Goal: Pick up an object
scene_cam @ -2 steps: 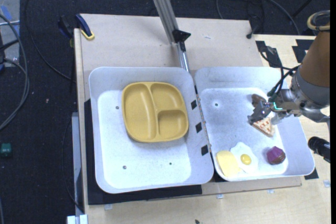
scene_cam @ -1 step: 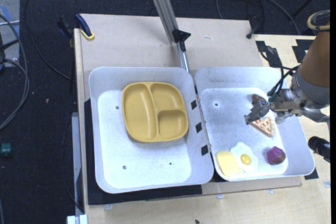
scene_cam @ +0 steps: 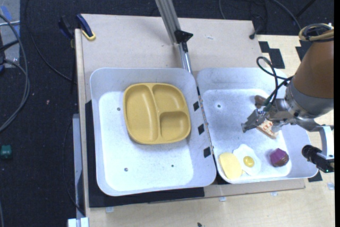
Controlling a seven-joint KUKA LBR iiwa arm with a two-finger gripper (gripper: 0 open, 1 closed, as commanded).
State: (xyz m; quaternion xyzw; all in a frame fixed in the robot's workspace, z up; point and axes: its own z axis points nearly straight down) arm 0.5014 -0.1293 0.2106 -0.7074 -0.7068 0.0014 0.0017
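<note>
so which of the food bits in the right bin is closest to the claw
The small brownish piece right under the claw; the purple piece, fried egg and yellow piece lie farther off along the bin's near edge.

A robotics lab: 2 white bins (scene_cam: 106, 178) on a plywood bench (scene_cam: 133, 40), loose cables (scene_cam: 42, 50) on dark floor

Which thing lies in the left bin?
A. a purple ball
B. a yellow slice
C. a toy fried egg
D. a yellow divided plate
D: the yellow divided plate sits alone in the left bin; the egg, the purple thing and the yellow slice lie in the right bin, near the gripper.
</note>
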